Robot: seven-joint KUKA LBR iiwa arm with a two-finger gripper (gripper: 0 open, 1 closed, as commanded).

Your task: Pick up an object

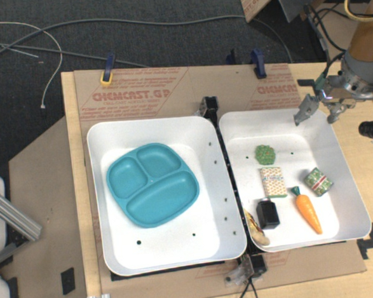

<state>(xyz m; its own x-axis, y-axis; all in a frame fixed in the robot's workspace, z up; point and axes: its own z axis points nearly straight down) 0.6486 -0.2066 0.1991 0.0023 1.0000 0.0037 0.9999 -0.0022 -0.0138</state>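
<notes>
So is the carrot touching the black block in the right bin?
Apart. The camera view shows bare white bin floor between the carrot and the black block.

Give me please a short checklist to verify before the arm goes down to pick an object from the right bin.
1. Pincer carries nothing between its fingers: ok.
2. Pincer open for a grasp: ok, fingers spread.
3. Pincer above a target: not ok, it hangs over the far rim of the right bin.
4. Carrot free of neighbours: ok.
5. Black block free of neighbours: not ok, a banana lies against it.
6. Green ball separate from the patterned box: ok.
</notes>
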